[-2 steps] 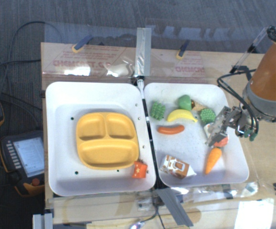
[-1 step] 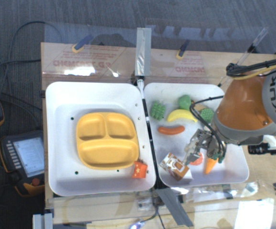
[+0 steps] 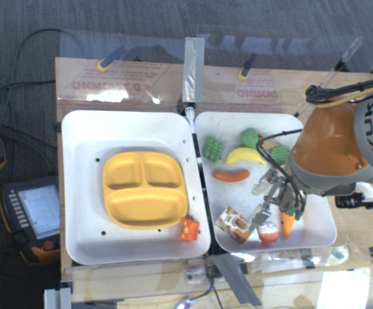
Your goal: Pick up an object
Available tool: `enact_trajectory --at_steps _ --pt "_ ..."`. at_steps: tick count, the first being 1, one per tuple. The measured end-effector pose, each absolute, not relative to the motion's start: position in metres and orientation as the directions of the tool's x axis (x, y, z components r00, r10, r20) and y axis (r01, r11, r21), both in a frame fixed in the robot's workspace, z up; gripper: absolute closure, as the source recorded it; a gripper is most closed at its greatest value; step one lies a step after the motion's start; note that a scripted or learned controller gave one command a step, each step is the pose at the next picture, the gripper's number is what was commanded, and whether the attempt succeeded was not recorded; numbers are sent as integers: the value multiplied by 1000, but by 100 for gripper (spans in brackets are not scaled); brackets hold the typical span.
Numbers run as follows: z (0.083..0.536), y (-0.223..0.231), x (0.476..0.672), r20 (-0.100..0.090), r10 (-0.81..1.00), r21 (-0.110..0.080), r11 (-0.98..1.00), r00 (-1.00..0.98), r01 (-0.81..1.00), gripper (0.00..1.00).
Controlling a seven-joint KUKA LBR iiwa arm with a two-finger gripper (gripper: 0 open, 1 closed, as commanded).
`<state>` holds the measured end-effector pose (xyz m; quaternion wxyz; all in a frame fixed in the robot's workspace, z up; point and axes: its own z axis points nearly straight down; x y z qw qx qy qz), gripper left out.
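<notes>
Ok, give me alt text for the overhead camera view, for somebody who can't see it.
A grey and orange robot arm reaches from the right, its gripper low over toy food in the right bin: a banana, a sausage and a carrot. The left bin holds a yellow divided plate.

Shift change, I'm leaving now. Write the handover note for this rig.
Gripper: low in the right bin, over its front clutter; grip state unclear.
Right bin: banana, red sausage, carrot, snack packet, green spiky toys at the back.
Left bin: yellow divided plate, small orange item at its front right corner.
Done: no lift confirmed.
Left: pick up one object.
</notes>
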<state>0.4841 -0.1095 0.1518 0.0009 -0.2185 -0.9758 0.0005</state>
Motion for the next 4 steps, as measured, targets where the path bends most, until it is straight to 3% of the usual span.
enact_trajectory --at_steps 1,2,3,4 --pt "102 -116 539 0 659 -2 752 -752 659 0" --pt "90 -97 622 -10 659 5 752 -752 659 0" --pt "90 -104 623 -7 815 10 579 -579 815 0" --pt "101 -105 624 -14 814 9 581 -581 814 100"
